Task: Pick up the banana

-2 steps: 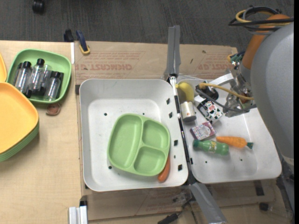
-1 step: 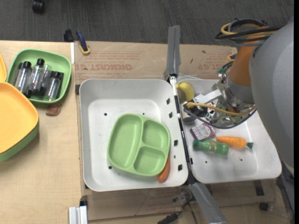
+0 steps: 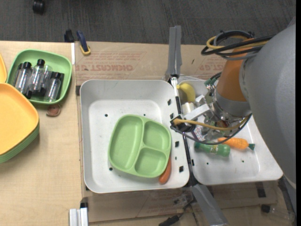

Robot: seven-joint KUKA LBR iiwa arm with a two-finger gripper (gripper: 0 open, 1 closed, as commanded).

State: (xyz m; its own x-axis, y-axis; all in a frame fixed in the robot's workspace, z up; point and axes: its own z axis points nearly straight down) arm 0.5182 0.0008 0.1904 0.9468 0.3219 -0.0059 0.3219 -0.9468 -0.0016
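The banana (image 3: 186, 92) lies yellow in the far left corner of the right bin (image 3: 244, 166), close to the wall between the two bins. My gripper (image 3: 205, 117) hangs low over the middle of that bin, under the orange wrist band. It is just to the right of and nearer than the banana. Cables and the arm's body cover much of the gripper, and part of the banana is hidden behind a white piece beside it.
A carrot (image 3: 235, 143) and a green bottle (image 3: 214, 149) lie in the right bin below the gripper. The left bin (image 3: 94, 107) holds a green divided plate (image 3: 140, 146) with an orange sausage-like piece (image 3: 165, 173) at its edge. A green tray of bottles (image 3: 40, 76) and orange plates (image 3: 14, 121) sit at the far left.
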